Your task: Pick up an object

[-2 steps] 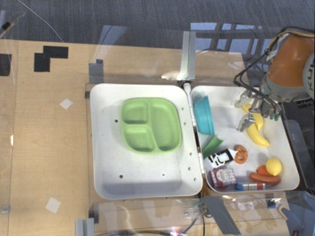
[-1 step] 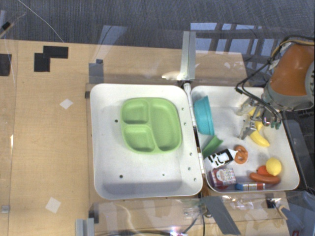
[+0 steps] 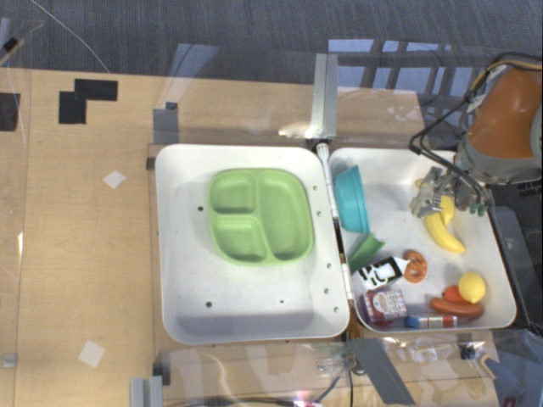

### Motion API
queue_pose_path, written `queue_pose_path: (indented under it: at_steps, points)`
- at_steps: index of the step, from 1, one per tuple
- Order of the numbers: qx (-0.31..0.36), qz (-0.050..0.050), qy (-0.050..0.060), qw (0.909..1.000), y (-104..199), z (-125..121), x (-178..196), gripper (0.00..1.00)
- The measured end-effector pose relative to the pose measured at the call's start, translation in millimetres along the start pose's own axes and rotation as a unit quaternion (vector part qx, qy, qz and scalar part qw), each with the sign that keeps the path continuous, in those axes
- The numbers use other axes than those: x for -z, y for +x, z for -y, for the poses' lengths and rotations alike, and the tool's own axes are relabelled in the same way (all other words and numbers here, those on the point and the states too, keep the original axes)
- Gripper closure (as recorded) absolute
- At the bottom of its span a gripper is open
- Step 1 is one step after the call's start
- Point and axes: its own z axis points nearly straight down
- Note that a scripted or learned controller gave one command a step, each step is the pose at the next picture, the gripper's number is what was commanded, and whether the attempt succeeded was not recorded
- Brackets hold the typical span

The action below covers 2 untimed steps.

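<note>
Here, gripper (image 3: 440,200) touches a curved yellow banana (image 3: 445,231).

— What is carrying everything here?
— A wooden bench (image 3: 76,253) is bearing two shallow white bins side by side: the left bin (image 3: 182,312) and the right bin (image 3: 386,164), their rims touching.
— Anything else lying on the wood?
— Black tape patches (image 3: 85,100) are sitting near its far left corner.
</note>
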Motion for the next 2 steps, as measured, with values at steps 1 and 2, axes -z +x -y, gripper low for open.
queue_pose_path:
  at_steps: [1, 2]
  points:
    - [-0.015, -0.001, -0.002, 0.9999, 30.6, -85.2, 118.3, 1.0]
    - [-0.016, -0.001, -0.002, 0.9999, 30.2, -82.9, 125.8, 1.0]
